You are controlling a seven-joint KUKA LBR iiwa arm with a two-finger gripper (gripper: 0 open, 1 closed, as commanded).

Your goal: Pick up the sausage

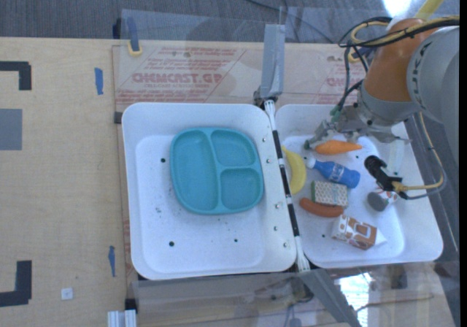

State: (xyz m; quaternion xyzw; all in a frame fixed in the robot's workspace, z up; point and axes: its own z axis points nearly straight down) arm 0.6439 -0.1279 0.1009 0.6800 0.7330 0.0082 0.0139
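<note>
Camera view: pale wooden desk (58, 194) bearing 2 white bins side by side. Left bin (142, 245) holding a teal plate (217, 170) with 3 compartments. Right bin (423, 241) crowded: sausage (321, 207) lying near the front, just below a sponge (329, 192), beside a banana (295, 171), bottle (338, 172), carrot (337, 147) and carton (354, 232). Pincer (325, 133) low over the bin's far part, just above the carrot, well apart from the sausage; open or clenched, cannot tell.

even, bright overhead light; blown-out glare at top right corner; soft focus throughout; shadows faint.
</note>
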